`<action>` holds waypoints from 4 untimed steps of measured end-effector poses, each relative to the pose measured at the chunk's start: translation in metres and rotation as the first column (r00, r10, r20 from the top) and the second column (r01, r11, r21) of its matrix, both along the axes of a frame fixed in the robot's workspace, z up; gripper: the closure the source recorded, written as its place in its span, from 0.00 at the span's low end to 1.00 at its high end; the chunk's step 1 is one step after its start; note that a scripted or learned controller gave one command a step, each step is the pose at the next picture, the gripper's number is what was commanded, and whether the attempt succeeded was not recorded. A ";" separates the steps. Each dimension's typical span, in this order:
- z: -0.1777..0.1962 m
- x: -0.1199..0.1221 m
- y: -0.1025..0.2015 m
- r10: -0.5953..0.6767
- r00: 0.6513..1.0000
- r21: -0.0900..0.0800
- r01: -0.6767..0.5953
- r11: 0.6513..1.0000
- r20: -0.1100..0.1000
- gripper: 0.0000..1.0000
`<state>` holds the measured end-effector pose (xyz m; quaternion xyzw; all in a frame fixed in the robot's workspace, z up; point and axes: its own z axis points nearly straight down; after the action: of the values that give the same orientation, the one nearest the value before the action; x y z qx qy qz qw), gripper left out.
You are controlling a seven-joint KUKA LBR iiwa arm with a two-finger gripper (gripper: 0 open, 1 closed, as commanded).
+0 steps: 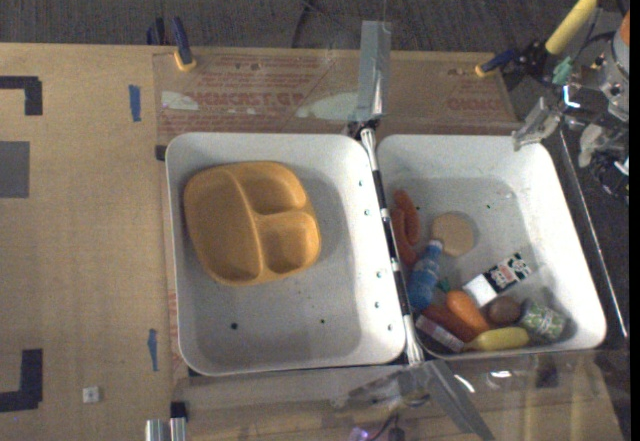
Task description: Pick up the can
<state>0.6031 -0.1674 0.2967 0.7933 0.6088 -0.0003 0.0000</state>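
The can (545, 322) lies wedged among clutter in the right bin's (560, 191) near corner, so a grab may snag neighbours; the jaws' state I cannot tell.

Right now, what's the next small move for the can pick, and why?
Probably swing the pincer down-view toward the right bin's near right corner. It sits by that bin's far right corner, well away from the can, which lies in the near corner beside a yellow banana.
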 end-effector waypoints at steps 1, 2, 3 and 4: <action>-0.049 -0.103 -0.006 0.017 1.000 0.000 -0.017 1.000 0.000 0.00; 0.039 -0.123 -0.019 -0.090 0.996 -0.001 0.090 0.996 0.001 0.00; -0.056 -0.119 -0.043 -0.054 0.999 0.000 0.054 0.999 0.000 0.00; -0.178 -0.122 -0.014 -0.250 0.968 0.001 0.250 0.968 0.008 0.00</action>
<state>0.4813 -0.1818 0.1189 0.8638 0.5039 0.0030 0.0027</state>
